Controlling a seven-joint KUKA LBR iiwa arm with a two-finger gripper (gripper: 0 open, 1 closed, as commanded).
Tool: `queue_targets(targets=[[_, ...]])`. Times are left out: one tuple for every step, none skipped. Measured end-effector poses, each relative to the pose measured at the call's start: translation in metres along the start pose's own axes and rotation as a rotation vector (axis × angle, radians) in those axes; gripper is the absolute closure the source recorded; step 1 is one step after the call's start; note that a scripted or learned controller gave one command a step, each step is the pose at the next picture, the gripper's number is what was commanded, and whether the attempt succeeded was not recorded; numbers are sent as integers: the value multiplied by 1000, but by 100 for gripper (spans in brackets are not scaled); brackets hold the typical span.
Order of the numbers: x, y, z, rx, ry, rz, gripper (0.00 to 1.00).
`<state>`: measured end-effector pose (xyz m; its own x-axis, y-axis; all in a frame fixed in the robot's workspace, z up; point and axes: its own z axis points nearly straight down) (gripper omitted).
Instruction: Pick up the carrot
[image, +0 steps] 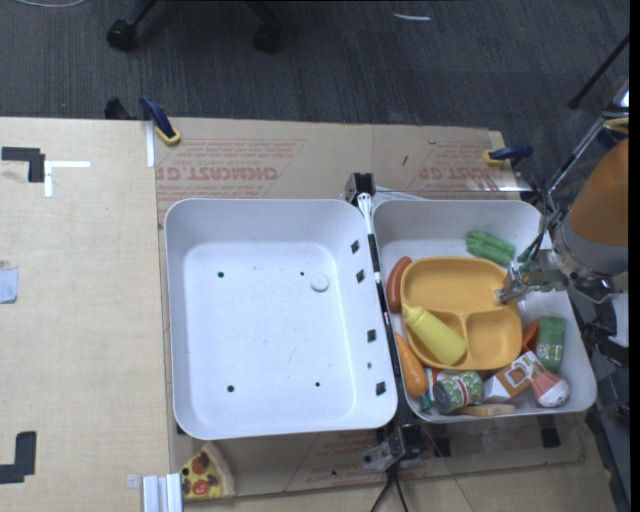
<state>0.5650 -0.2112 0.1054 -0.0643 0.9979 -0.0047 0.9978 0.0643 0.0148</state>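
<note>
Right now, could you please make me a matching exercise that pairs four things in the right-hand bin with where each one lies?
Things:
1. carrot
2. yellow bottle
3. green vegetable
4. can

Places:
A. on the yellow divided plate
B. beyond the plate, near the bin's far wall
C. along the bin's left wall, beside the plate
D. at the bin's near edge, in front of the plate

Pairs: 1-C, 2-A, 3-B, 4-D

The claw hovers at the plate's right rim, well away from the carrot.
</note>
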Motion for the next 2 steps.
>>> queue_targets(targets=[[-3,-16,6,-7,-7,-203,100],[-1,-18,8,-1,-2,-207,0]])
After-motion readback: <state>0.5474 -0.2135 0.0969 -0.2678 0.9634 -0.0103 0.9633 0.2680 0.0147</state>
